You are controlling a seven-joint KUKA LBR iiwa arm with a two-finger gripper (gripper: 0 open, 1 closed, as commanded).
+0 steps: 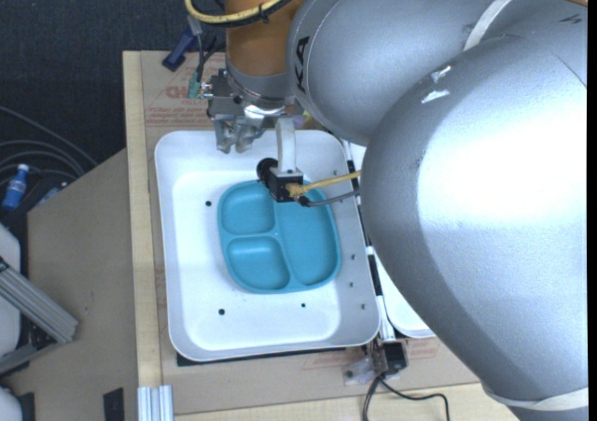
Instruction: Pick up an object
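Note:
A blue divided plate [278,242] with three compartments lies flat in the middle of the left white bin [191,316]. My gripper [238,139] hangs over the bin's far edge, just beyond the plate's far left corner and apart from it. Nothing shows in the gripper. The grey arm covers most of the right bin [410,324], of which a small near corner shows.
The big grey arm fills the right and upper right of the view. The wooden bench edge [140,223] runs along the left of the bins. Cables and a blue-capped item [14,184] lie off the bench to the left.

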